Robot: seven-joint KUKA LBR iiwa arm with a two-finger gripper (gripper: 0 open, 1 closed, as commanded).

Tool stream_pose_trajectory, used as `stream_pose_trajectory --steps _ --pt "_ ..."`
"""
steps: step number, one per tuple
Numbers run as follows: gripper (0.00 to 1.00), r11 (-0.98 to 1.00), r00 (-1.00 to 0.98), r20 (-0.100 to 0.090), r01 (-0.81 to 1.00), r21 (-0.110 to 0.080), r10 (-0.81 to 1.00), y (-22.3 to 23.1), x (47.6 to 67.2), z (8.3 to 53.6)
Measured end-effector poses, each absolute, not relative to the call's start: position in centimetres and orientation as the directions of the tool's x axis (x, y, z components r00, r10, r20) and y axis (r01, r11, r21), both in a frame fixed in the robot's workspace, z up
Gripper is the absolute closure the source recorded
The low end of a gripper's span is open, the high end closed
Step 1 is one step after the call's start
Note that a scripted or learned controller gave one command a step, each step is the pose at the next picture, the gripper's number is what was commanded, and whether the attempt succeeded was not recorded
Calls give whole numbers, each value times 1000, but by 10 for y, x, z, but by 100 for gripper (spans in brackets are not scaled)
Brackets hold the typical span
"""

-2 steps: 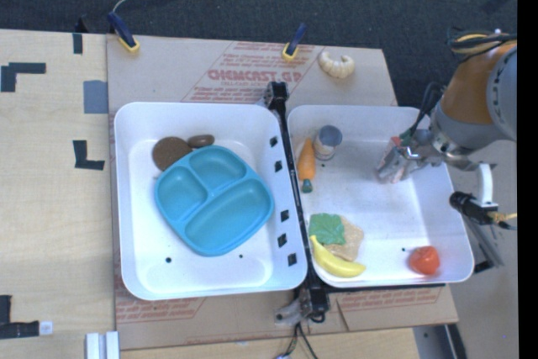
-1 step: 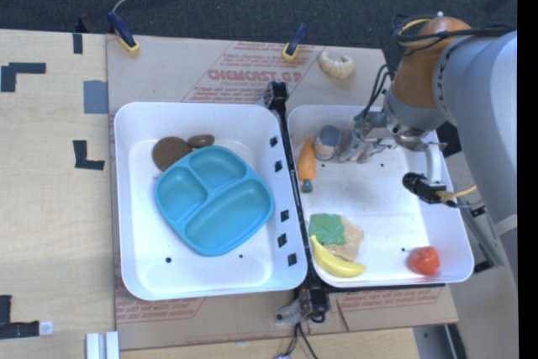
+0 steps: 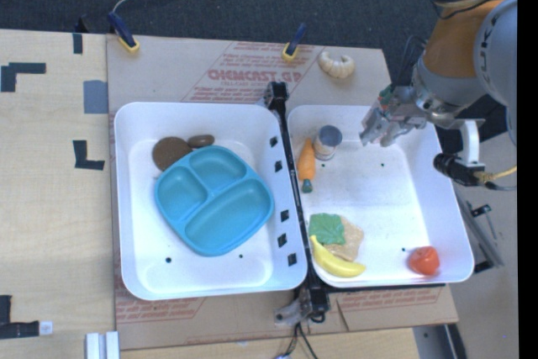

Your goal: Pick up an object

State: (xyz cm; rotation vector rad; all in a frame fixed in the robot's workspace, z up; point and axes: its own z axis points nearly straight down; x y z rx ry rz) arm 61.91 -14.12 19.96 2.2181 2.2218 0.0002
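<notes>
my gripper (image 3: 380, 130) hangs over the right bin's (image 3: 437, 206) top edge, w/ nothing between its fingers; can't tell if they're spread or closed. i'm in the approach step, i reckon. closest target is the small jar (image 3: 327, 140), just left of it, beside the carrot (image 3: 307, 164). next: shift left, drop, close.

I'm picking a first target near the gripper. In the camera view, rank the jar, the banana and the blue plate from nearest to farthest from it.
From the gripper:
1. Jar, just to its left in the right bin's upper part.
2. Banana, at that bin's lower left.
3. Blue plate, across the divider in the left bin.
</notes>
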Motion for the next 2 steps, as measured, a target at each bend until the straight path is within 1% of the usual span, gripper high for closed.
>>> stream_pose_trajectory --steps 1,2 --pt "100 2 -2 1 1000 -1 1000 -75 647 203" --pt "100 3 -3 1 1000 -1 1000 7 600 199"
